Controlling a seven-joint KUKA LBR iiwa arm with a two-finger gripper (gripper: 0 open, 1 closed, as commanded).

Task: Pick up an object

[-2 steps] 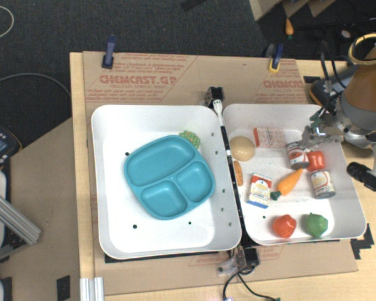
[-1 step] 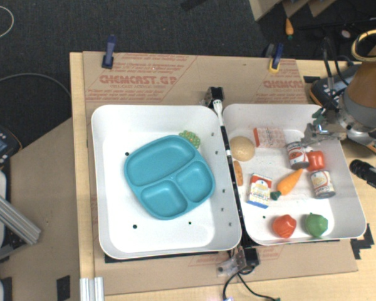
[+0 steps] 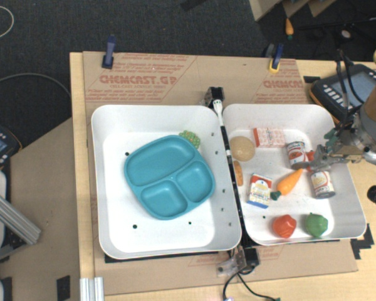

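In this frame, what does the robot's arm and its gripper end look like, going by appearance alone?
The arm enters at the right edge over the right bin: a pale tan-grey rounded body with dark cables looping above it. Its gripper is a grey metal assembly of thin, angular parts, with a small teal-green piece near the wrist. The picture is too coarse to show markings.

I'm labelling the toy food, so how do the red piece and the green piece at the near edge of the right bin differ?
The red piece is red-orange, while the green piece is bright green. The red piece lies nearer the divider between the bins; the green piece lies nearer the right bin's outer corner. Both are small, rounded, similar in size, and rest side by side, apart from the end effector.
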